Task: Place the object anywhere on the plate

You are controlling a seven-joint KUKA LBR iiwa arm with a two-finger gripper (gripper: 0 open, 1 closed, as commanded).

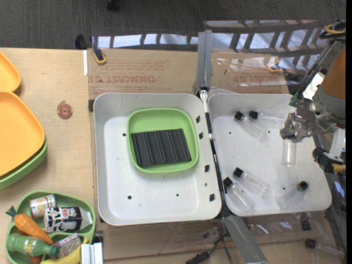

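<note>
- Nearest us, at the near edge of the right bin [264, 164], lie two clear vials with black caps: one [242, 194] near the divider, one [289, 198] towards the right corner. Both are well apart from the plate.
- A little further in, the gripper [291, 132] hangs over the right side of that bin. A clear tube [289, 153] stands upright just beneath it. We take this to be the object, but we cannot tell whether the gripper is closed on it, open around it, or merely above it.
- Level with that, in the left bin [159, 197], sits the green plate [165, 114], with a dark ridged mat [162, 147] covering most of its floor.
- Further back in the right bin lie two more capped vials [254, 126].
- To do this step well, we would first confirm the tube rises with the gripper. We would then lift it clear of the bin walls and carry it left across the divider. Finally we would lower it close over the mat before letting go, since a round tube dropped from height would likely roll off.
</note>
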